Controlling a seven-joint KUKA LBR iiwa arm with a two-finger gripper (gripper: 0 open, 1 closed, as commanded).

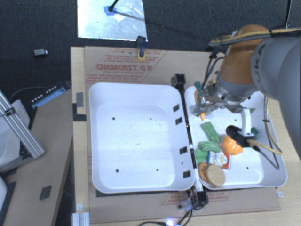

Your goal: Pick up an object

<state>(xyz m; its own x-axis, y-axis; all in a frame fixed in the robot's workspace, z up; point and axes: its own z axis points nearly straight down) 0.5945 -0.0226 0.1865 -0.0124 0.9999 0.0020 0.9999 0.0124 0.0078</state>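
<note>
White plastic bins sit side by side on a cardboard sheet (122, 65) printed in red. The left bin (136, 145) takes the middle of the frame, and the right bin (254, 166) lies at the lower right. Small black clips (178, 120) run down the seam between them.

My grey arm (277, 65), with its orange band (242, 55), comes in from the right of the frame and hangs over the upper part of the right bin. My gripper (205, 102) sits low over that bin's upper left corner, close to the seam. I cannot tell whether it is wide or narrow, nor whether it grips anything.

All the things I might pick lie in the right bin, along its left side:
- A small orange piece (201, 113) lies just below my gripper.
- A green oblong piece (210, 132) lies tilted further down.
- A second green piece (205, 148) lies below that one, towards the seam.
- An orange rounded thing (232, 146) lies to the right of the two green pieces.
- A small printed carton (219, 159) lies beneath the orange rounded thing, touching or nearly touching it.
- A tan round disc (217, 176) lies lowest in the frame, near the bin's bottom left corner, and overlaps a brown ring (202, 170).

At the top edge of the cardboard there is a blue and yellow clamp (140, 47).
</note>
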